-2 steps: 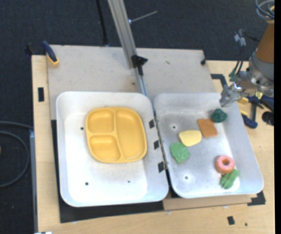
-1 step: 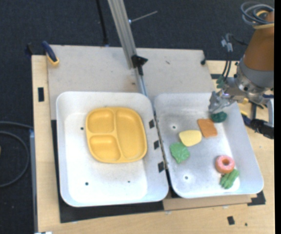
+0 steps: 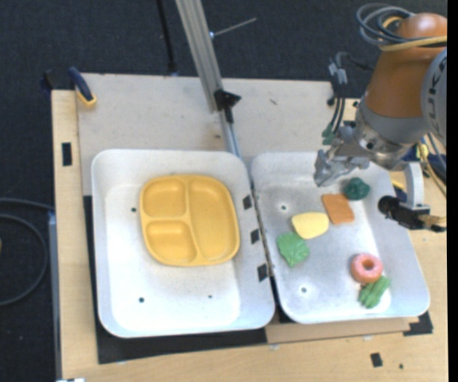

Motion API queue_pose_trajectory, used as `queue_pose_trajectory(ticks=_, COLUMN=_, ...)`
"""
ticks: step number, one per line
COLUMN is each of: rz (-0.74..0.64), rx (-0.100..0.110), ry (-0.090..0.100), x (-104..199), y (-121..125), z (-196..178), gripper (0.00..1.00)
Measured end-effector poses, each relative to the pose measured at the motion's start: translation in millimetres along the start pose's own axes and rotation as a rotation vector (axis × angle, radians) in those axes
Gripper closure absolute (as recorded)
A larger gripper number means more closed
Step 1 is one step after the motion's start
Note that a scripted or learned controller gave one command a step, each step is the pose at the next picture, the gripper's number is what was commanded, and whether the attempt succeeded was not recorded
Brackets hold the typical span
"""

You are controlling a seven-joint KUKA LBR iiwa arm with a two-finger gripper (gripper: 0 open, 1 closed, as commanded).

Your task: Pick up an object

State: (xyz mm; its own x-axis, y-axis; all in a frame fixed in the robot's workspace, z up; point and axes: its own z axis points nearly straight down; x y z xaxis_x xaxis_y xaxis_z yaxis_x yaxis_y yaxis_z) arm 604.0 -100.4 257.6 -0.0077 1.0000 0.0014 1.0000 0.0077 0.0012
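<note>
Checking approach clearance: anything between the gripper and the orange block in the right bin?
Nothing visible. The gripper hangs over the upper part of the right bin, and the orange block lies just below it in the camera view, with bare bin floor between. The dark green piece sits beside the block's upper right, off that path.

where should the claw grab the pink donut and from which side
Probably from straight above, pinching across the donut on its upper-left and lower-right rim. It lies flat, and the green toy sits close against its lower edge, so avoid that side.
</note>
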Motion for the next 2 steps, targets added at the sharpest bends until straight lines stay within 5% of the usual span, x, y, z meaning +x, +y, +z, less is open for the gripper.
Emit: queue_pose_trajectory(ticks=2, rz=0.0, rx=0.001, ry=0.0, x=96.5, y=-28.6, z=4.4, gripper=1.0)
